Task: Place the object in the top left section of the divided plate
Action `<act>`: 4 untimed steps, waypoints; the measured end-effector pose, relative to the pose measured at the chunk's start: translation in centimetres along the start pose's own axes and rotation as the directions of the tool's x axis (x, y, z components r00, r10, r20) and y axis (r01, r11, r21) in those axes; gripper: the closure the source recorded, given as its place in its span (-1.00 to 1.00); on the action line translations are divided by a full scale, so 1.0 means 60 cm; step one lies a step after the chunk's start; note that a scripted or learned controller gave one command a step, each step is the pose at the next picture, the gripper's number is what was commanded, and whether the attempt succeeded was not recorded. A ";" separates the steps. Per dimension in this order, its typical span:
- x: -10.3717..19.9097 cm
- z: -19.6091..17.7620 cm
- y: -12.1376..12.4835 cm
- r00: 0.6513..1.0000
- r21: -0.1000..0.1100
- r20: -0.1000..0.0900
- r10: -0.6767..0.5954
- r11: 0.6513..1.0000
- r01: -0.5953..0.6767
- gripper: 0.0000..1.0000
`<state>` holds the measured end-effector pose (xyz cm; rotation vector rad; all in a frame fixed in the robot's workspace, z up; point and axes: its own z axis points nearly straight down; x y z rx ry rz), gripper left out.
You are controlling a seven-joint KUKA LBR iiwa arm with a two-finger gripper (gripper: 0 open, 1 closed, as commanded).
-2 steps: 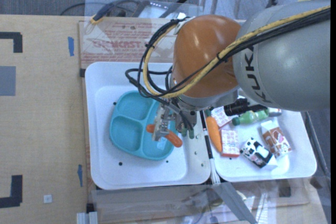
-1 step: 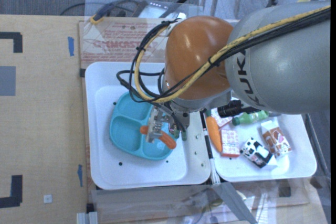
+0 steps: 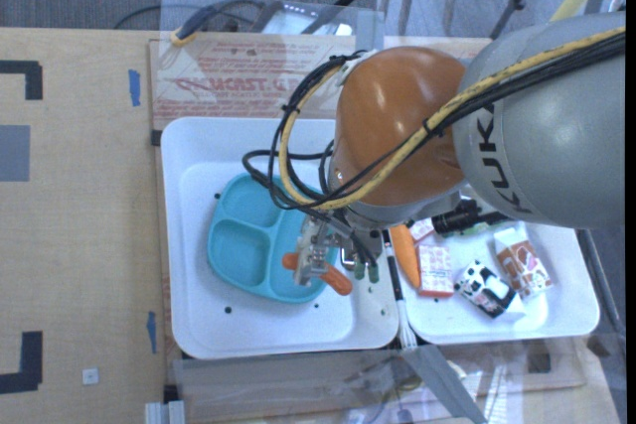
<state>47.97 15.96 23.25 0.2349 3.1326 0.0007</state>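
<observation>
— Hovering over the plate (image 3: 243, 248), your gripper (image 3: 320, 258): holding anything?
— You can't tell. An orange object (image 3: 336, 281) lies at the plate's right edge, maybe short of its section.

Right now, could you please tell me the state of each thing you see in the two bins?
Turquoise divided plate: flat in the left bin, tilted diagonally.
Orange carrot-shaped toy: at the plate's right edge, under the gripper.
Second orange carrot: lying in the right bin.
Black-and-white cow toy: lying in the right bin.
</observation>
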 end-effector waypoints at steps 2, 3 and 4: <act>-0.002 -0.017 0.001 1.000 -0.003 0.004 0.001 1.000 -0.001 1.00; -0.023 -0.024 -0.125 0.989 0.000 0.001 0.148 0.989 -0.148 1.00; -0.024 -0.024 -0.125 0.989 0.000 0.001 0.148 0.989 -0.148 -1.00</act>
